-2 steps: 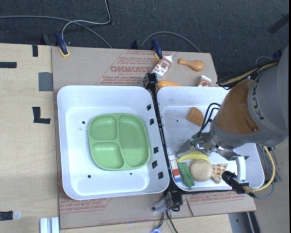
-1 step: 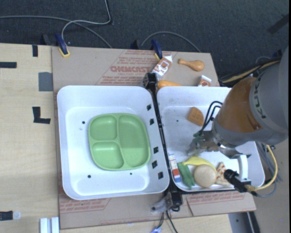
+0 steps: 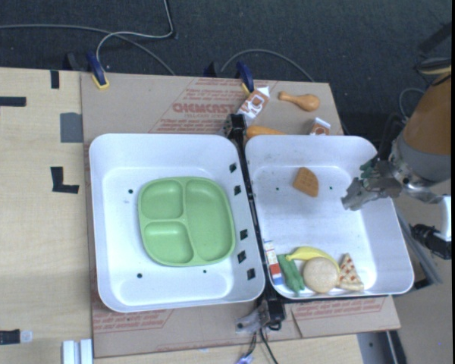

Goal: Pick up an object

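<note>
The claw (image 3: 358,193) hangs over the right bin's (image 3: 379,226) right side, right of the orange wedge (image 3: 306,181); its opening cannot be told.

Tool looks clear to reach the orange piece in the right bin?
Probably yes. The orange piece lies alone on bare bin floor, and the tool sits just to its right over the right bin with nothing between them.
</note>
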You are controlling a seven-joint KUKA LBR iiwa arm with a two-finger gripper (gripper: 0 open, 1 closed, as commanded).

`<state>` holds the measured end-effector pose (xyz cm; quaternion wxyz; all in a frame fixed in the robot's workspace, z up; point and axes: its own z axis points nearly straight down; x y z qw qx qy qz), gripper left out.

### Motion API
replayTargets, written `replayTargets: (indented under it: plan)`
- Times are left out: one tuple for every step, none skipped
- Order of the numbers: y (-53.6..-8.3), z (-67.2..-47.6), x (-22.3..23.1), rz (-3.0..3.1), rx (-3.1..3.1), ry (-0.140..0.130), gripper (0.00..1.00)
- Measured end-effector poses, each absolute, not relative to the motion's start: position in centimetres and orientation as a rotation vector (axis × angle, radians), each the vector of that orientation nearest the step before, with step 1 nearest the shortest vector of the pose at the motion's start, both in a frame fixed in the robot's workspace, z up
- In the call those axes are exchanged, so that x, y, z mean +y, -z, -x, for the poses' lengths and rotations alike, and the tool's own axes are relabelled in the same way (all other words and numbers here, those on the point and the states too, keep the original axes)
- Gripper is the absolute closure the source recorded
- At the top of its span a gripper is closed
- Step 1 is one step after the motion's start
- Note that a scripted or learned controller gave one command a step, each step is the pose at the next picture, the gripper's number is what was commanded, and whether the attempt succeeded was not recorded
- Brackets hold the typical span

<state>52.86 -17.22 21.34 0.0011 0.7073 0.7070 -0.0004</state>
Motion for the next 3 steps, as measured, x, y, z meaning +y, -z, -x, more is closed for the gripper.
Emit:
replayTargets:
  plan:
    - [-21.3, -52.8, -17.2, -2.222, 2.221, 0.002, 0.00]
    - [-8.7, -57.6, -13.9, -2.215, 2.221, -0.006, 0.00]
    - [-8.6, -65.0, -10.3, -2.216, 2.223, -0.003, 0.00]
